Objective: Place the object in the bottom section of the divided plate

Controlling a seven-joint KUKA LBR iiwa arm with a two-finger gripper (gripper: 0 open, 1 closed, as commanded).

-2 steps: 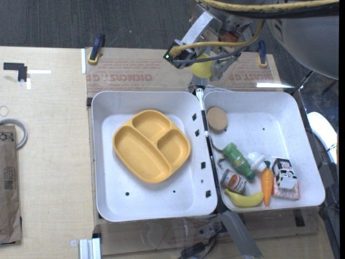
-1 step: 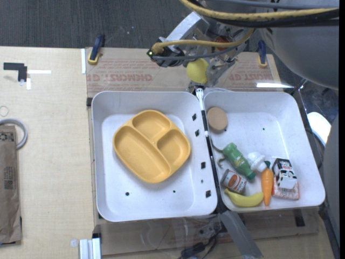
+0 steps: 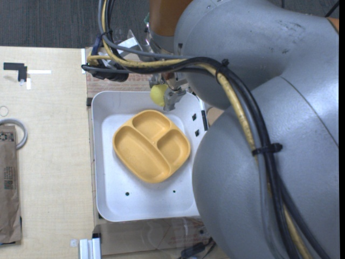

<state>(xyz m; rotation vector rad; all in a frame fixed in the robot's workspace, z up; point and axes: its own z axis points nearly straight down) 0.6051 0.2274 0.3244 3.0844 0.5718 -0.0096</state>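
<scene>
A white bin (image 3: 108, 198) is seen in the middle of the camera view, and a yellow divided plate (image 3: 151, 145) lies inside it, turned at an angle. The plate is split into 3 sections: 1 long section along its lower left side and 2 smaller ones on its upper right side. All 3 sections are seen bare.

The gripper (image 3: 168, 97) is placed above the bin's far rim, just beyond the plate's upper edge. A small yellow-green ball (image 3: 157, 94) is seen right against the left side of the metal fingers. Whether the ball is clamped between the fingers or only pressed beside them cannot be told, since the fingers are largely hidden by the wrist and cables; their spread cannot be told either. The ball is apart from the plate and is not in any section.

The right half of the view is covered by the grey arm (image 3: 269, 144), with an orange band (image 3: 170, 7) at the top. A bundle of black and yellow cables (image 3: 135, 58) is looped across the bin's far side.

On the wooden bench (image 3: 48, 144) to the left, a brown paper packet (image 3: 9, 182) is laid near the edge, beside a grey ring.
</scene>
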